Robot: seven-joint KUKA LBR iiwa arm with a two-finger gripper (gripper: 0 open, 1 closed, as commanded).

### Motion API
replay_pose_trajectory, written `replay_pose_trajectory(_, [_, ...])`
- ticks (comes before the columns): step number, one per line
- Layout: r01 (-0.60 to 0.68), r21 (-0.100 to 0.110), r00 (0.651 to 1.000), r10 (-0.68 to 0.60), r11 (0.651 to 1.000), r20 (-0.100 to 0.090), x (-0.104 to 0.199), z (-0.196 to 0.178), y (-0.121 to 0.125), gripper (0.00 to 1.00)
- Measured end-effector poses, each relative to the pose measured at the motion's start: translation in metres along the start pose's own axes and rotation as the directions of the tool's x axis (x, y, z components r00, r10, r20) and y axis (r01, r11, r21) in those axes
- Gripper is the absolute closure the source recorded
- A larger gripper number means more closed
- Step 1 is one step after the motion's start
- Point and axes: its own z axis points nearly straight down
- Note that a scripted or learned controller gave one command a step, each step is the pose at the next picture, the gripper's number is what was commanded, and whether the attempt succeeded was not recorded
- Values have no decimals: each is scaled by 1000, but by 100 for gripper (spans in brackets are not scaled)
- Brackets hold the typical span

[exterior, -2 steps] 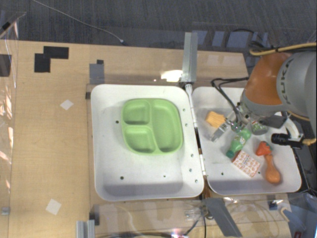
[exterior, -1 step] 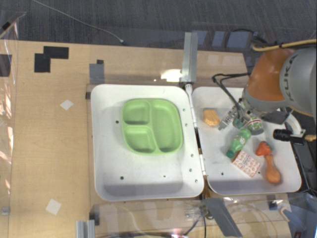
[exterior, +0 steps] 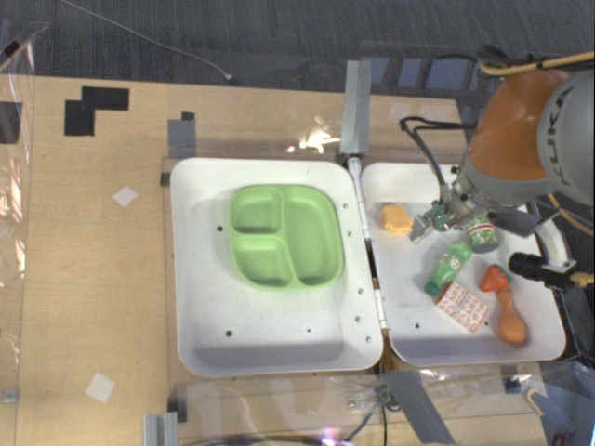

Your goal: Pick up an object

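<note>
— Camera view from above the bench: where are you?

— My gripper hangs low over the right bin, just up and to the left of the green bottle. My arm, grey with its orange band, comes in above and to the right of that bottle.

— Have you got hold of anything?

— Nothing shows in my grip. I cannot tell from this slant whether my jaws are apart or together; the tip is small and blurred.

— What lies within reach?

— The bottle lies tilted near the middle of the bin. Up and to its left, beyond my gripper, sits a yellow block, close to the tip; I cannot tell whether they touch. Just up and to the right of the bottle is a small round tub with a green and white label, partly under my wrist. Just below the bottle lies a red and white packet, its corner near the bottle's base. To the right of the bottle there is a red piece, and below that, right of the packet, an orange-brown lump; the two look joined, though I cannot be sure.

— And the other bin?

— Well to the left of the bottle, across the wall between the bins, the left bin holds a green divided plate, lying flat near its middle.
</note>
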Motion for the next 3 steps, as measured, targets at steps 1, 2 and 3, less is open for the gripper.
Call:
replay_pose_trajectory(1, [-624, 6, 782, 624, 782, 0, 68, -27, 21, 100])
replay_pose_trajectory(2, [-915, 9, 404, 915, 404, 5, 135, -15, 14, 100])
replay_pose_trajectory(3, [-991, 7, 131, 991, 131, 8, 163, -23, 0, 100])
